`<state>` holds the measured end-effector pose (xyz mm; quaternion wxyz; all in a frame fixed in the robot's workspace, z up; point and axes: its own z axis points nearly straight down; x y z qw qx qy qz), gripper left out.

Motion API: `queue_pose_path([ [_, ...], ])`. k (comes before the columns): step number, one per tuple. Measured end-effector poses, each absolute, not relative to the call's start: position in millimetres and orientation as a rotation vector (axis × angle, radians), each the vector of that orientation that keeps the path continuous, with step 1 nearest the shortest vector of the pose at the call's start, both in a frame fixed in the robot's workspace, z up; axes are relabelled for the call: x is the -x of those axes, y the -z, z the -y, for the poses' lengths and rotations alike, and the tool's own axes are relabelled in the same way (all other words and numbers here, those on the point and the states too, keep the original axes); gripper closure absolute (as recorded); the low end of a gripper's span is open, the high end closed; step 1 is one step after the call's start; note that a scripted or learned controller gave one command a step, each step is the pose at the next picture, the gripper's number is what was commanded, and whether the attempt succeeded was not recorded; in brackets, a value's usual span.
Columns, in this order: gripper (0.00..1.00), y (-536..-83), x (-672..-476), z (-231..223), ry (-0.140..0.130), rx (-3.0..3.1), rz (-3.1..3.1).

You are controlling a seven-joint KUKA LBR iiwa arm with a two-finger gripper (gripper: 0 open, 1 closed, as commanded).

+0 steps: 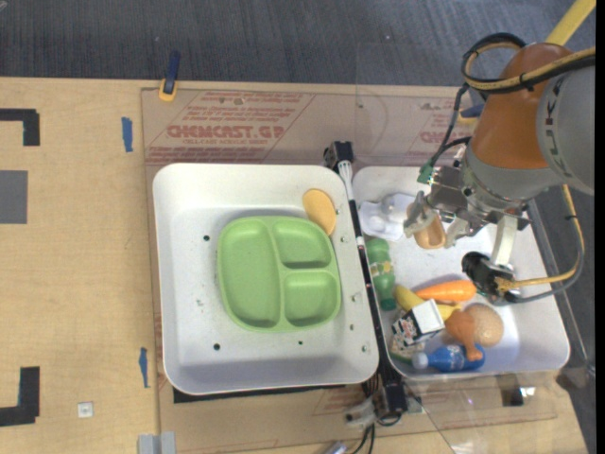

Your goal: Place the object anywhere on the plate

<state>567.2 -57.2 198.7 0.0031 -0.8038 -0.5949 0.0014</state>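
Gripper (430, 227) over right bin (553, 343) pinches a small tan object (430, 235); shallow grip could drop it before the green plate (279, 272).

My arm (529, 112) is grey with an orange band above the wrist. Below it sit two white bins: the left bin (180, 253) holds a light green divided plate (279, 272) and a yellow-orange piece (320, 209) beside it. The right bin (548, 329) holds an orange carrot (446, 291), a green bottle (380, 270), a tan-orange round fruit (475, 326), a blue item (449, 357) and a white crumpled item (386, 214). The bench (76, 282) is light brown.
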Motion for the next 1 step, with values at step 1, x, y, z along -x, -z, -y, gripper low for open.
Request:
queue_pose_path([
  [1, 1.0, -282.6, -595.8, 16.3, 0.009, 2.527, 1.873],
])
